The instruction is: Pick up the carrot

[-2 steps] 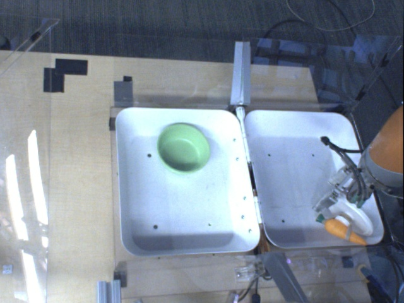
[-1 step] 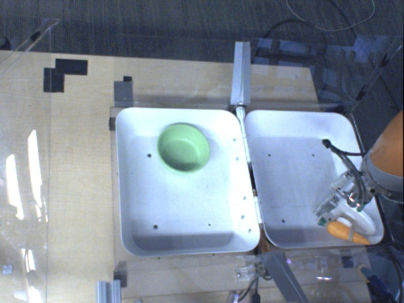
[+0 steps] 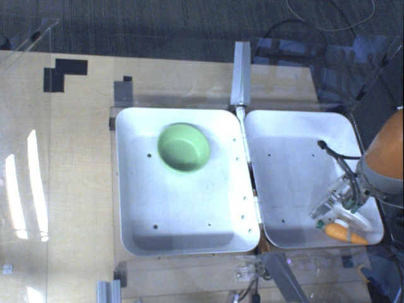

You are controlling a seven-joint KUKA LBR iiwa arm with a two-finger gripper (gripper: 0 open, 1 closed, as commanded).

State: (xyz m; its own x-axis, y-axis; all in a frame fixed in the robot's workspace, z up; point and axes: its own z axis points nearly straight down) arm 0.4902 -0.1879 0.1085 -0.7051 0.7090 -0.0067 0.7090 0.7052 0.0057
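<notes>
Camera view, read from its left side: a pale wooden bench carries two shallow white bins side by side. The left bin holds a green bowl, upright, in its upper middle part and apart from every wall. A grey metal bar stands above the seam between the bins. The right bin has a mostly bare floor. In its lower right corner lies the carrot, orange with a bit of green at its left end, resting on its side close against the bin's wall. The gripper hangs just above and to the left of the carrot, its pale fingers pointing down and left, touching or nearly touching the carrot's green end. Whether the jaws are apart or closed cannot be told, and the carrot is not seen between them. The arm, orange-banded, enters from the right edge.
</notes>
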